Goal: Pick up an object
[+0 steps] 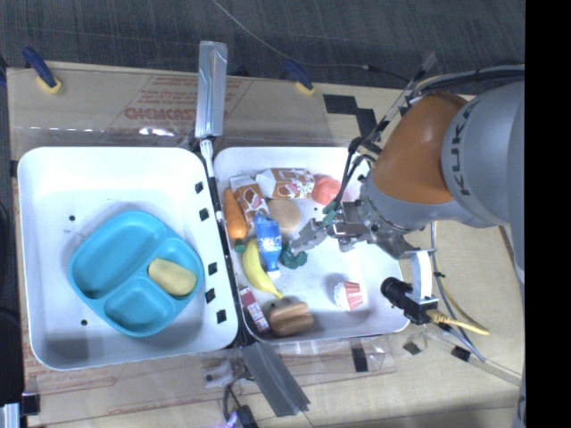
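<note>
The grey arm's jaws (308, 236) hang low in the right white bin (379, 324), among crowded toy food beside a blue bottle (268, 236) and yellow banana (256, 270); whether they grip anything cannot be told. Bare floor lies toward the red-and-white cup (349, 294). The left white bin (45, 239) holds a blue divided plate (107, 266).
</note>
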`<action>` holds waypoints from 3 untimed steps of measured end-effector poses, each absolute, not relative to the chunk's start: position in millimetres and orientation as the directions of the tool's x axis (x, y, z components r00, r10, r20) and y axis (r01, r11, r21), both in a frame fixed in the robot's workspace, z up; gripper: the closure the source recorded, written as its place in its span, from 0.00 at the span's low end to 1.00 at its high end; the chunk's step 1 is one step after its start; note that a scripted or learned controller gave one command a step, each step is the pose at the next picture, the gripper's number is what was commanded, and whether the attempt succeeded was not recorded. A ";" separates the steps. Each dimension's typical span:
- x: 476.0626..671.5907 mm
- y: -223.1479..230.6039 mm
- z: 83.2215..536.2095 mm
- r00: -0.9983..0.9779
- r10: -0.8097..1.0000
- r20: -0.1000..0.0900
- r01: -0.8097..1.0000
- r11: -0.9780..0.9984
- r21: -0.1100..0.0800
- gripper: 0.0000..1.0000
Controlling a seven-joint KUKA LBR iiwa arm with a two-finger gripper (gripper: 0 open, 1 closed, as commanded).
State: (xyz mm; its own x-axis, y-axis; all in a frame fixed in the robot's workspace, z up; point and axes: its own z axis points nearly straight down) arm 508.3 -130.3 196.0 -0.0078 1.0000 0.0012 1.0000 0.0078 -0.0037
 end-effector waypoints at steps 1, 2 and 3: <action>539.9 -103.5 92.6 -0.103 0.995 -0.002 0.995 0.103 0.001 0.00; 539.6 -102.6 101.4 -0.108 0.994 -0.001 0.994 0.108 -0.002 1.00; 564.6 -112.5 92.3 -0.141 0.990 0.000 0.990 0.141 -0.001 1.00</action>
State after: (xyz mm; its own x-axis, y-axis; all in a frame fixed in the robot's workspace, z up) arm 564.6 -112.5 92.3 -0.1405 0.9901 0.0000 0.9901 0.1405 -0.0011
